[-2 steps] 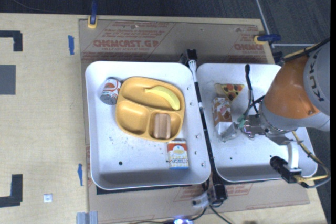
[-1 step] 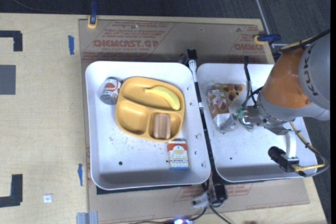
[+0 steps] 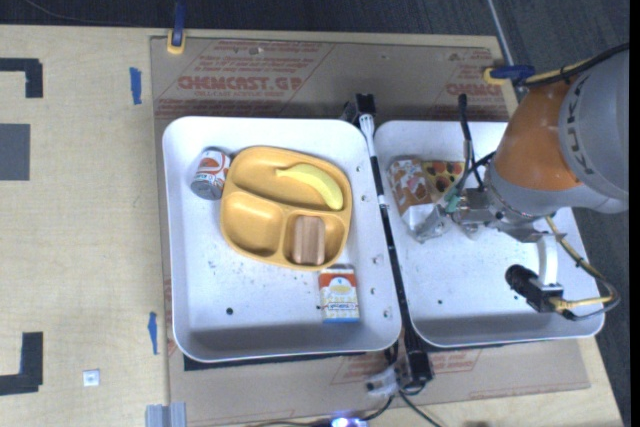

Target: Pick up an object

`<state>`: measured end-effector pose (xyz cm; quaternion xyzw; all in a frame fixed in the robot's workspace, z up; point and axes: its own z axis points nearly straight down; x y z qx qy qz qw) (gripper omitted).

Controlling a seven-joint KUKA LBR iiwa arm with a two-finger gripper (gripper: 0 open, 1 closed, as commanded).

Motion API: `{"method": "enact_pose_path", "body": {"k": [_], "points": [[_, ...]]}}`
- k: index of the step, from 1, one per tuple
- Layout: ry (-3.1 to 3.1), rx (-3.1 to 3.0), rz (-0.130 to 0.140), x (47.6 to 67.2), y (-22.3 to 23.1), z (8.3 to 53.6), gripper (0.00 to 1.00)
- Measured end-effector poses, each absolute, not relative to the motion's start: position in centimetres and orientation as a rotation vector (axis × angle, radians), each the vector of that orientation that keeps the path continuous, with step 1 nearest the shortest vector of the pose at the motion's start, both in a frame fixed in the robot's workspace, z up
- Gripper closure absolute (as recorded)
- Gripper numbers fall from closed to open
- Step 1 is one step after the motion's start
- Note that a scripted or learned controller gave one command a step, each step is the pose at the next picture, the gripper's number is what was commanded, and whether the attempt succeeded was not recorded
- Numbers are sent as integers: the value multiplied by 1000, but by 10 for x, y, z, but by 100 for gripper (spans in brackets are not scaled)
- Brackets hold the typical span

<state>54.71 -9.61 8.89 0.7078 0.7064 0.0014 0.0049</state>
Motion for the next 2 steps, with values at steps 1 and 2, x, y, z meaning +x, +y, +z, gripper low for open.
{"method": "enact_pose_path", "body": {"k": [1,2], "points": [[2214,2215,6,584,-100,89,0],[2217,2215,4,637,-100,88,0]]}}
